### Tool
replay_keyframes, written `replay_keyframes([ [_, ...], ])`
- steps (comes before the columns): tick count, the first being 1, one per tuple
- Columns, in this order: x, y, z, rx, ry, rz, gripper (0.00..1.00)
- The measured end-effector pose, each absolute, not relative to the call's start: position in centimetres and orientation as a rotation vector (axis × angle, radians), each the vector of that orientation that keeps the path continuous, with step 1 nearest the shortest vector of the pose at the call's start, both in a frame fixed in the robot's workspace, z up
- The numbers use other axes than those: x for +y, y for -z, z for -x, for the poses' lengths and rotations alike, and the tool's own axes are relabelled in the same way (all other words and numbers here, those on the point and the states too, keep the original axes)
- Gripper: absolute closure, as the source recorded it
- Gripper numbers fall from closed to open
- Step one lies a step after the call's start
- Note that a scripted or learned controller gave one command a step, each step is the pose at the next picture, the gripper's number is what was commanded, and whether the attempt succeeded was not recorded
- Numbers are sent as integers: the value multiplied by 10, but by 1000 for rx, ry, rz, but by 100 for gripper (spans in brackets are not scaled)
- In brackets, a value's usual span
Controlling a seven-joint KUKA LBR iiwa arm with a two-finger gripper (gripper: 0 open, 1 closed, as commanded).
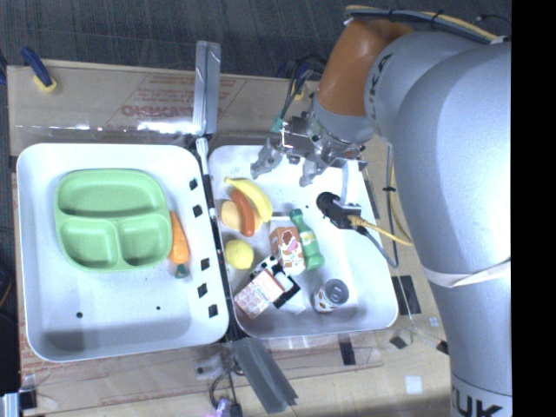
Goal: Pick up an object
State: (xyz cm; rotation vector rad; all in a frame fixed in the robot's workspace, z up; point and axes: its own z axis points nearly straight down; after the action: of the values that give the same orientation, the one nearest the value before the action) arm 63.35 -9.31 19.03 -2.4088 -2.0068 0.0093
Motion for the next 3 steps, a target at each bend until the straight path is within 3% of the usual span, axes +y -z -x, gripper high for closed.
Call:
replay_keyframes([
  [1, -135, -119, -623, -1974, -11, 2436, 0],
  [2, -134, -90, -585, -2092, -6, 2337, 0],
  [3, -135, -97, -585, -2094, -13, 2331, 100],
])
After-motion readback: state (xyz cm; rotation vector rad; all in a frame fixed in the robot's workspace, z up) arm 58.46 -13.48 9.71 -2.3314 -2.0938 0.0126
